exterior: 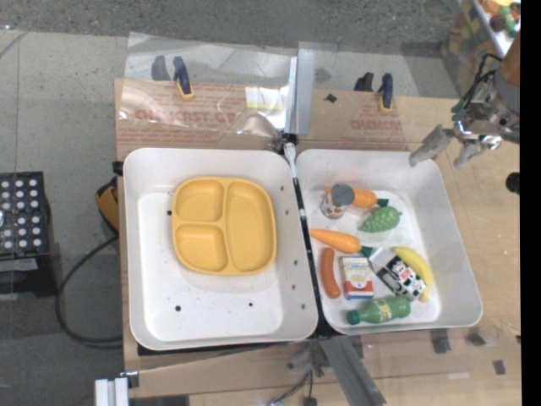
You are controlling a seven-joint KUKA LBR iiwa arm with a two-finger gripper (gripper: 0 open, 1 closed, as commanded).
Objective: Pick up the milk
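Here, at the right edge: gripper point(446, 150), hanging over the top right corner of the right bin point(452, 227), fingers spread apart, nothing between them. Well apart from the milk point(401, 276).

Lying in the lower part of the right bin: the milk, a small carton with black and white cow pattern, tilted, just beside the banana point(416, 266) on its right and the juice box point(357, 278) on its left. Below them, a green bottle point(382, 312) on its side, near the bottom wall. Left of the juice box, a sausage point(329, 272), almost upright in the view. Above it, a carrot point(336, 240), lying slanted. Higher up, green grapes point(380, 219), and a small can point(340, 199) touching an orange thing behind it, not clear what.

In the left bin point(144, 252): a yellow plate point(225, 225) with three compartments, placed in the upper middle.

Behind the bins: brown cardboard with clear plastic over it, held by two blue clamps point(181, 76), one on each side.
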